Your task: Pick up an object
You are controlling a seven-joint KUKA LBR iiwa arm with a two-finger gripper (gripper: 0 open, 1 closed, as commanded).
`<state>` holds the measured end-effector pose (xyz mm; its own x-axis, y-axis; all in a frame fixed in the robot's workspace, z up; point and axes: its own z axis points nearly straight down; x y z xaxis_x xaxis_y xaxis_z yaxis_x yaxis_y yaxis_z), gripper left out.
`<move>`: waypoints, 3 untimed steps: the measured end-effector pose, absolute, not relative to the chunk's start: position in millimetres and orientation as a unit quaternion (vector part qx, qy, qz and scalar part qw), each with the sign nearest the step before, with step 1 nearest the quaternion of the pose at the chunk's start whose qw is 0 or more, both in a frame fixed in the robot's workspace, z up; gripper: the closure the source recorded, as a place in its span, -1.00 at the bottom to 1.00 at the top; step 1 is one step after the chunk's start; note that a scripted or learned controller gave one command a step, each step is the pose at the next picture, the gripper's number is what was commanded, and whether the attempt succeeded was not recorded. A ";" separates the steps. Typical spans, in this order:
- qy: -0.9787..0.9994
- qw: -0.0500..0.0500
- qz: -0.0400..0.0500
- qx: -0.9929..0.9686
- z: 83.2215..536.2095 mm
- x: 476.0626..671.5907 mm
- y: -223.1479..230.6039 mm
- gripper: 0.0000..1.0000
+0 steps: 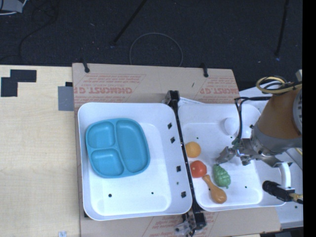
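Objects you could pick sit in the right bin [247,197]: orange ball [192,149], red ball [198,169], green toy [221,176], tan pear-shaped piece [215,190]. Gripper [228,155] hovers above the green toy; you cannot tell how its jaws stand. Cardboard [148,85] shows mirrored red lettering, unreadable.

**Count of things on the bench**

Two white bins: a left bin [163,201] and a right bin [247,196]. One blue divided plate [117,147] with three compartments. One orange ball [192,149]. One red ball [198,169]. One green knobbly piece [221,176]. One tan pear-shaped piece [214,189]. One white round thing [230,125]. One arm [279,120] with one gripper [228,154].
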<state>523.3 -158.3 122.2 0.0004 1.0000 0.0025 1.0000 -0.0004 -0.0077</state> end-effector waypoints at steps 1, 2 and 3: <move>-0.707 0.002 0.001 -0.707 85.9 523.0 -157.1 -1.00; -0.705 0.001 0.000 -0.709 98.8 523.9 -158.7 1.00; -0.705 0.000 0.000 -0.710 158.7 519.4 -164.5 1.00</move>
<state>519.4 -164.5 158.7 0.0070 1.0000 -0.0001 1.0000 -0.0070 0.0005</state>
